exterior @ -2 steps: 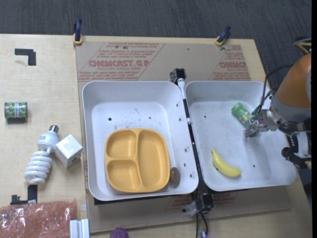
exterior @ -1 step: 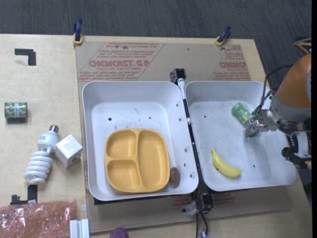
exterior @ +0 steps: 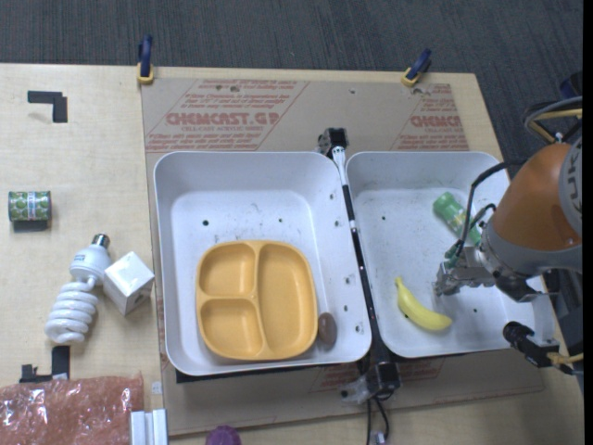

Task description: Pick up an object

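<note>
Banana [exterior: 422, 309] lies near the front edge of the right bin [exterior: 408, 170], long axis slanting toward its front right corner, just left of the gripper [exterior: 451, 276] (fingers' state I cannot tell).

A spiral bulb [exterior: 74, 297], white cube [exterior: 129, 282] and green can [exterior: 29, 208] lie left of the bins [exterior: 176, 193].

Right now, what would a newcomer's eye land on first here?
The orange-yellow divided plate lying in the left bin, a small brown object at its right edge. Then the grey-and-orange arm over the right bin, its gripper just right of a banana, with a green item near the far wall.
</note>
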Tool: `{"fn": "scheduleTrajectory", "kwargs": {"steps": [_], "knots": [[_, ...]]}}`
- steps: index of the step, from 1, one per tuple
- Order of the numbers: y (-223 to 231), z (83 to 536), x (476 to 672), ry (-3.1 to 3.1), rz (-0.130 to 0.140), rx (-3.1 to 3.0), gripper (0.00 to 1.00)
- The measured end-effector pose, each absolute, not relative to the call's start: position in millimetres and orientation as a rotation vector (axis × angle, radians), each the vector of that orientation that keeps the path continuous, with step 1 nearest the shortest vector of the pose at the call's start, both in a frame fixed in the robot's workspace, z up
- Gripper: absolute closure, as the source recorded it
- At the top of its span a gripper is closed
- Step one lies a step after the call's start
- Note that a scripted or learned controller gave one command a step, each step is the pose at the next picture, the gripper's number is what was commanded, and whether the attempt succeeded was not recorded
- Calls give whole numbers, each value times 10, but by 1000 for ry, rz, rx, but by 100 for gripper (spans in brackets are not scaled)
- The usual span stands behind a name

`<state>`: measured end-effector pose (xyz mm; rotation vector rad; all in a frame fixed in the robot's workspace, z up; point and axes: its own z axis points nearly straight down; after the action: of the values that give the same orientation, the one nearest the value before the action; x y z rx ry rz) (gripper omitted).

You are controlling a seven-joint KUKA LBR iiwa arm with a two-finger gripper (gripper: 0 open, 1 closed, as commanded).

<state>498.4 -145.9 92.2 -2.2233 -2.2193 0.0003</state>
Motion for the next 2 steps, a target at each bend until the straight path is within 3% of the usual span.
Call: {"fn": "scheduleTrajectory", "kwargs": {"steps": [1, 2], "knots": [[-1782, 930, 5637, -2225, -1, -2220, 0], [-1514, 923, 5159, -2219, 0, -2223, 0]]}}
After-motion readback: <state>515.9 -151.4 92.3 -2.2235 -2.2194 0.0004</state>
